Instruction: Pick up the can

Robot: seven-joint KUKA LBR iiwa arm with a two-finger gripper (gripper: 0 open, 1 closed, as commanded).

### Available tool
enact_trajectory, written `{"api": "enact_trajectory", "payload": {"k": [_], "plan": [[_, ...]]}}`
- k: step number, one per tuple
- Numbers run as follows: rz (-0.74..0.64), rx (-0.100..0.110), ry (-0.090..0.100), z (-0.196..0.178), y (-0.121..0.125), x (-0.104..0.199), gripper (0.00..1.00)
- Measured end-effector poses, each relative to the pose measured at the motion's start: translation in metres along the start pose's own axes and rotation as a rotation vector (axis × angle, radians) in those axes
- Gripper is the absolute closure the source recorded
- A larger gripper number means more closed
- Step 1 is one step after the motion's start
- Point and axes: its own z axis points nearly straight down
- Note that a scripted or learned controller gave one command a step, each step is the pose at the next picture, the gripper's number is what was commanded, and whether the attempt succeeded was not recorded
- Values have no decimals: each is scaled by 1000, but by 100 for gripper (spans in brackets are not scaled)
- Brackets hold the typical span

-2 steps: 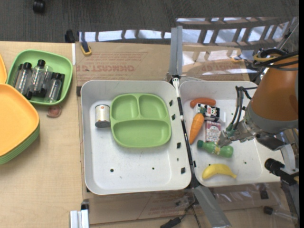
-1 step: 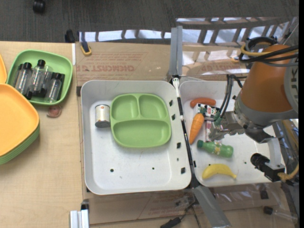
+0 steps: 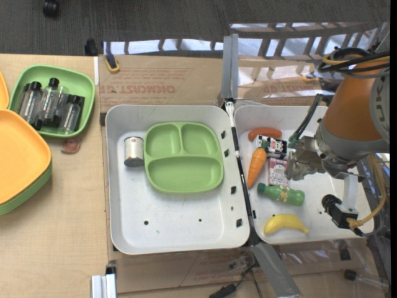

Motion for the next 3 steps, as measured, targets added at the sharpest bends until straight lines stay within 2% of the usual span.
{"api": "enact_trajectory", "payload": {"k": [1, 2, 3], "plan": [[156, 1, -1, -45, 35, 41, 100], [167, 2, -1, -61, -34, 39, 100], [113, 2, 0, -10, -36, 50, 100]]}}
